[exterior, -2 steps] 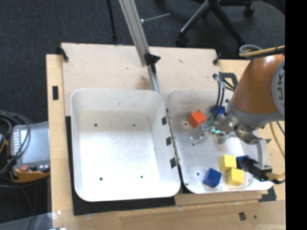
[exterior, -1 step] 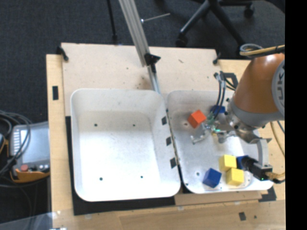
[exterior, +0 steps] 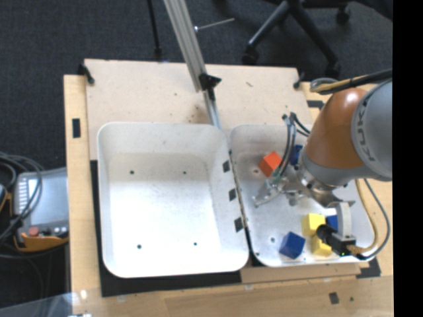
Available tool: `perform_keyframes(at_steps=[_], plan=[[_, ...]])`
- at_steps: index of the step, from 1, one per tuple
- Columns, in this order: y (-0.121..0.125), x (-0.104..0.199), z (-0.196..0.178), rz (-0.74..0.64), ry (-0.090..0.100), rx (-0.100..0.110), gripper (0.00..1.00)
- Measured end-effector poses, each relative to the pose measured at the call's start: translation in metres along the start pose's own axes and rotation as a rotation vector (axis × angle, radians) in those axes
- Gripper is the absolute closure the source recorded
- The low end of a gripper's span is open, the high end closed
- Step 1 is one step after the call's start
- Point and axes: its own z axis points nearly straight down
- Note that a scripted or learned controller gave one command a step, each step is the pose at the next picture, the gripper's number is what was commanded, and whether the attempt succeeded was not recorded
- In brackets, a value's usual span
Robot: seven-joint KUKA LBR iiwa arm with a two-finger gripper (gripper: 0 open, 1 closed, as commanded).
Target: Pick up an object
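Two bins side by side on the surface (exterior: pixel 132 91): left bin (exterior: pixel 165 197), right bin (exterior: pixel 254 144). In the right bin, one block (exterior: pixel 270 163) toward the back, another block (exterior: pixel 291 244) at the front, a third (exterior: pixel 313 224) just right of that. End effector (exterior: pixel 281 191) between back and front blocks.

The arm (exterior: pixel 360 134) enters from three o'clock, its orange band bulging ahead of the grey link and angled down toward eight o'clock. The wrist tapers to the end effector (exterior: pixel 268 193), whose thin metal fingers point toward nine o'clock, low and slightly spread. Cables loop along the wrist.
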Motion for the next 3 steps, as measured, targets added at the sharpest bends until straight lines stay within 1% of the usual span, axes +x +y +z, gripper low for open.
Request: perform_keyframes(at_steps=[1, 2, 3], plan=[[0.004, -0.003, 0.06, -0.001, -0.001, -0.006, 0.0], [0.005, -0.004, 0.061, 0.002, 0.002, -0.007, 0.0], [0.006, -0.005, 0.05, 0.01, 0.001, -0.013, 1.0]])
